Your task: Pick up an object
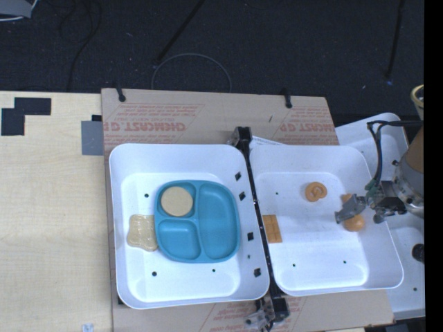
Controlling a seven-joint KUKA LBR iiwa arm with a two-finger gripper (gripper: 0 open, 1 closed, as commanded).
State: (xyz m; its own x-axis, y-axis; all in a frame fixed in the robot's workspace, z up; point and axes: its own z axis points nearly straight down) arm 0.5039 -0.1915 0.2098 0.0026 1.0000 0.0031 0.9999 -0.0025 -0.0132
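Right bin (325,282) holds an orange lump (356,223) beneath the gripper (351,210); finger state cannot be determined; positioned presumably for grasping.

In the left bin (124,282), a blue divided tray (208,230) holds a tan disc (176,200) at its ten o'clock, with a pale slab (141,232) touching its nine o'clock edge. In the right bin (325,275), the gripper (354,211) sits at three o'clock over an orange lump (356,223); an orange coil (315,191) lies nearby toward ten o'clock.

Dark carpeted floor (208,33) with loose cables (190,64) lay behind the pale wood bench (48,206); a cardboard sheet (208,120) covered part.
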